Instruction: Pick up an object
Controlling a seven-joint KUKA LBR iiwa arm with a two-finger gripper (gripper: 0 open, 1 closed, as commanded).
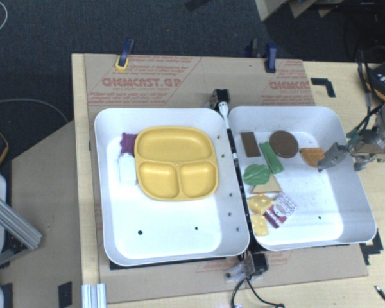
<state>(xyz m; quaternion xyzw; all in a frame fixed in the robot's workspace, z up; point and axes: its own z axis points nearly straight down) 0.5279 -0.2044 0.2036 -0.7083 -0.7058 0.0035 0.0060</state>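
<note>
Approaching from the right, the gripper (330, 158) hangs over the right bin (321, 226), its tip just beside an orange block (312, 155); nothing shows between its parts, and whether it is open or shut cannot be told at this size. By judgement the reach-in step is in hand, with no object yet lifted. The next move calls for settling on one target and closing around it; the block is nearest. Other candidates lie along the bin's left side: a brown disc (284, 143), flat and round; a dark brown bar (249, 144); a green leaf-like piece (256, 172), soft-looking; a tan wedge (267, 184); yellow pieces (259, 205); and a crinkled wrapper (281, 210). A left bin (173, 239) holds a glossy yellow tray (176, 161) with three compartments.
</note>
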